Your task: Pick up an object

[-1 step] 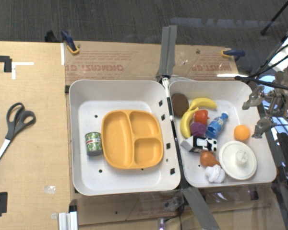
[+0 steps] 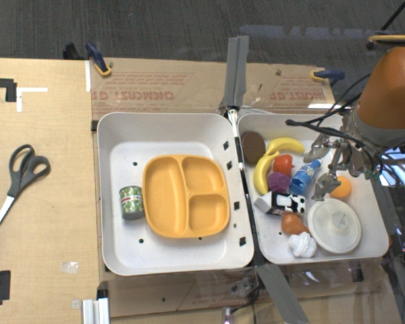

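Camera view puts my gripper [image 2: 331,174] low over the right bin [image 2: 378,248], fingers spread and empty, approaching. A blue bottle [image 2: 304,178] lies just at its nine o'clock; next I'd centre, descend, then close.

The right bin [image 2: 385,245] holds a crowded heap: a curved yellow banana [image 2: 268,159] beside a dark brown oval piece [image 2: 252,143], a red tomato [image 2: 282,163], a purple lump [image 2: 279,181], a tilted blue bottle [image 2: 304,177], an orange ball [image 2: 341,189], a white bowl [image 2: 335,225] and a crumpled white piece [image 2: 302,246].
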Action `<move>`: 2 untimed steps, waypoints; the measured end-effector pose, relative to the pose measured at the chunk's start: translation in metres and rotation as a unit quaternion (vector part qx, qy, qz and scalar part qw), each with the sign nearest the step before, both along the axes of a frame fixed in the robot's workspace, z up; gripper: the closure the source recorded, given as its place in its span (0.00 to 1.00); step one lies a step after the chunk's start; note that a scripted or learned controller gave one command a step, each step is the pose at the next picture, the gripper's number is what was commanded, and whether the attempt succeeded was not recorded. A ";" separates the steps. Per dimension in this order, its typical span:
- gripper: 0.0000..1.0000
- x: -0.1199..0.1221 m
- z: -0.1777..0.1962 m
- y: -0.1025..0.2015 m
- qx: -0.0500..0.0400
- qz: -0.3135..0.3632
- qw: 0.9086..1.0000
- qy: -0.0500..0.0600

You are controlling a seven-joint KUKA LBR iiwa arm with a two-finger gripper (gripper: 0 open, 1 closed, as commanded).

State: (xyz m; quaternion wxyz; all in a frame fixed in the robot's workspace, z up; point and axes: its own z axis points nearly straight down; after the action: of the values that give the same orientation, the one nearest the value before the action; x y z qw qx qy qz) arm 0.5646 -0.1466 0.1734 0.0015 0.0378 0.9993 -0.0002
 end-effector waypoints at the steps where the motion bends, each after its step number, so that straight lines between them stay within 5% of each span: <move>1: 0.00 0.016 -0.061 0.034 -0.002 -0.038 0.999 -0.009; 2: 0.00 -0.016 -0.077 -0.067 -0.001 -0.069 0.998 -0.003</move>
State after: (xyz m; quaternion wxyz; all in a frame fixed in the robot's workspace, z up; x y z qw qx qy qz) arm 0.5481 -0.2132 0.0962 0.0043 0.1068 0.9943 -0.0011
